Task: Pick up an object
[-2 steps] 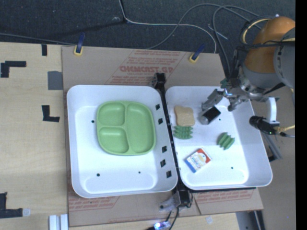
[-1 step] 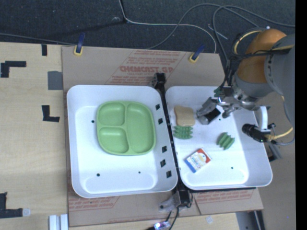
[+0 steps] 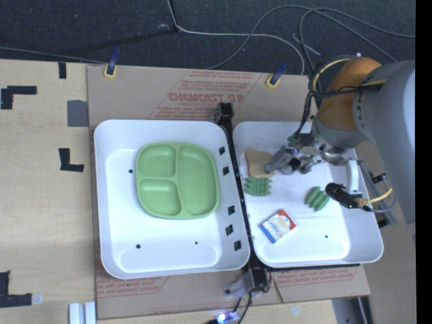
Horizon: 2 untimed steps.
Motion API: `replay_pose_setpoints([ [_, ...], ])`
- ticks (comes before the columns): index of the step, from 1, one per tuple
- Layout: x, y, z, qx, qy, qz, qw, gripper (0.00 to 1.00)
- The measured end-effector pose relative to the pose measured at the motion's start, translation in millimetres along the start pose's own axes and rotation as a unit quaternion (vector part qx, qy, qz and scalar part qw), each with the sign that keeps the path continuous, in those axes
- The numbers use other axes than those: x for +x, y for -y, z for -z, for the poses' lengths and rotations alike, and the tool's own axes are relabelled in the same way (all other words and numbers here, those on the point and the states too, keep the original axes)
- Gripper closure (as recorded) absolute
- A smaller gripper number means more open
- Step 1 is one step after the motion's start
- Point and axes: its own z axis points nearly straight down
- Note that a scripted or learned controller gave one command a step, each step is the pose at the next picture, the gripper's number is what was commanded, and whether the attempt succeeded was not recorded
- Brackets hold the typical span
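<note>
Two shallow white bins sit side by side on a cardboard sheet (image 3: 202, 93) spread over the counter (image 3: 40, 181). The left bin (image 3: 111, 235) at the centre of the frame holds a light green divided plate (image 3: 178, 179) with three compartments, lying flat. Black clips (image 3: 226, 113) run along the seam between the bins. Loose cables (image 3: 270, 25) trail across the dark floor along the top of the frame.

The right bin (image 3: 358, 245) holds several small things. A tan, flat piece (image 3: 256, 160) lies near the bin's upper left, and just below it, touching or nearly so, sits a green ridged object (image 3: 257, 185). Another small green object (image 3: 316, 198) lies right of centre, and a little blue, white and red packet (image 3: 278, 225) rests lower down, well apart from the others.

The grey arm (image 3: 378, 113) reaches in from the right, and its claw (image 3: 278, 163) is low over the tan piece's right edge. Whether the claw is released or clenched I cannot tell; nothing is visibly caught in it.
</note>
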Motion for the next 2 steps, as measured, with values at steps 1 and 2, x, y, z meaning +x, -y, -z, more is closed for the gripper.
replay_pose_setpoints([
  [1,-0.1,-1.1,-1.0,-0.001,0.001,0.0,1.0,0.0],
  [2,2.2,-3.1,10.8,-0.004,-0.001,0.001,1.0,1.0],
])
